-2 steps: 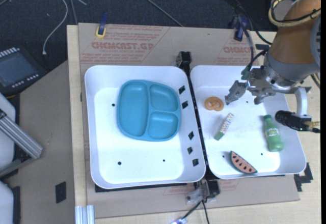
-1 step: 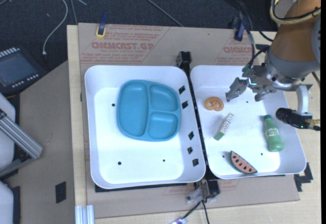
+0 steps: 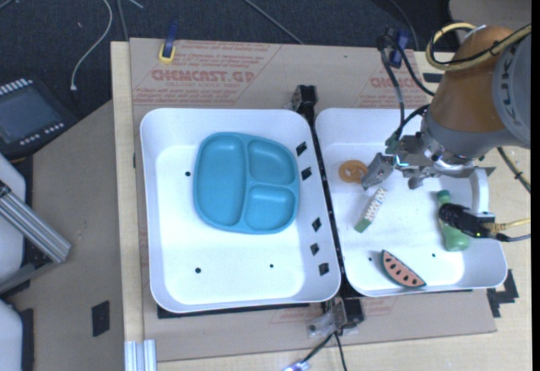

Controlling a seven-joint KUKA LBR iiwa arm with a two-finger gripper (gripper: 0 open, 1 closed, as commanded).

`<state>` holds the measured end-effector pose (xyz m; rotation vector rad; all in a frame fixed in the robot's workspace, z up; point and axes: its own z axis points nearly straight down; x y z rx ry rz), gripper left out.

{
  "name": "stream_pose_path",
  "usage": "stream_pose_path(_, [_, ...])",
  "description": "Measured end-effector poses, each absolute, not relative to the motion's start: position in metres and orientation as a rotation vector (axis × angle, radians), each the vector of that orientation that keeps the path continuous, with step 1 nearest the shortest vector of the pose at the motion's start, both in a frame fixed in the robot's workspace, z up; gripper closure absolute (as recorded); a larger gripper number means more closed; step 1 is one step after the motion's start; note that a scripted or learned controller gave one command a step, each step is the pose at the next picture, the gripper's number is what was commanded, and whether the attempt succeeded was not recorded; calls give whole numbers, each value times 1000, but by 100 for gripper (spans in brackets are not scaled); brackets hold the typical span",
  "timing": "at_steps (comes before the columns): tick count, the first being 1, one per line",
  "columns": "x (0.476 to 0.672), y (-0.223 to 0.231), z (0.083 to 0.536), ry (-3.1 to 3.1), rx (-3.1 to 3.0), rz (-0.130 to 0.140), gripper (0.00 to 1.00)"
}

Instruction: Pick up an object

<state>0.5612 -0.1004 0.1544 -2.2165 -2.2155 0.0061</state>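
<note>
right bin [image 3: 481, 272]: watermelon slice [image 3: 402, 269], red w/ dark rind.

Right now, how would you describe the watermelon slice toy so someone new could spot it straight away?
Find the right-hand white bin, the one the arm reaches into. Along its near edge lies the watermelon slice, a curved wedge, red with dark seeds and a dark rind. The things around it are a pale stick, an orange disc and a green piece.

Arm [image 3: 472, 99] bent over from the right, gripper [image 3: 396, 167] low
</note>
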Motion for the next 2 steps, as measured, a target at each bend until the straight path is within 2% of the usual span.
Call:
stream_pose_path(1, [558,-99,91,-2215,-2216,6,0])
stream_pose_path(2, [558,-98,84,-2218,-2219,2,0])
